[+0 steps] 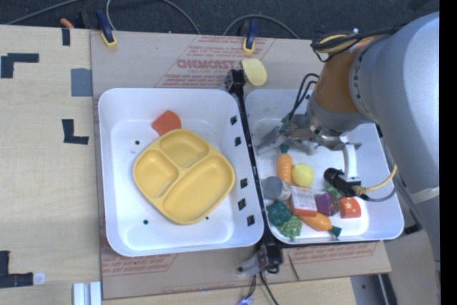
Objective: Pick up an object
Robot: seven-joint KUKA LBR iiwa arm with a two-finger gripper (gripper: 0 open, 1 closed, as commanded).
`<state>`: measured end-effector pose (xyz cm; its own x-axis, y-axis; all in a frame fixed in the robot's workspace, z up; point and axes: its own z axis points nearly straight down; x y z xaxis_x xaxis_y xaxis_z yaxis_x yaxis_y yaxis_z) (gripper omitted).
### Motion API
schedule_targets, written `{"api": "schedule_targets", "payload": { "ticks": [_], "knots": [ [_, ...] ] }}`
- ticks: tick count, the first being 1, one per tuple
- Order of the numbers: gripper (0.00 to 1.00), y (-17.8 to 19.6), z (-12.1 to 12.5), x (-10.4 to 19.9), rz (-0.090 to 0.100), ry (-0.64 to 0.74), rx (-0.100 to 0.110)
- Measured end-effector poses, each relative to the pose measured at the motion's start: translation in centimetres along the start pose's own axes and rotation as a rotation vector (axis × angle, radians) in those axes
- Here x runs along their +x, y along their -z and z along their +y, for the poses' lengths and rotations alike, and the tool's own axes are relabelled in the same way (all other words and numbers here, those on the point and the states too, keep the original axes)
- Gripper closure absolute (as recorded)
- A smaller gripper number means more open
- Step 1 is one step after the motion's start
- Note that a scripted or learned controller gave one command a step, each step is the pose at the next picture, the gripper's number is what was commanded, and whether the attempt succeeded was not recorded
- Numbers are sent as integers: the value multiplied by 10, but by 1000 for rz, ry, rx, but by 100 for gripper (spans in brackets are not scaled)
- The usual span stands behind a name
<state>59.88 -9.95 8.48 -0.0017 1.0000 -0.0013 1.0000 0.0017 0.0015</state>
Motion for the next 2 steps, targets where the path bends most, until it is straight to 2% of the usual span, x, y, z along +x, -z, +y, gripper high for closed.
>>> {"api": "schedule_targets", "payload": {
  "ticks": [1, 2],
  "knots": [
    [0, 1, -50, -26, -1, -2, 1],
    [0, 1, -67, 4, -4, -3, -4]
  ]
}}
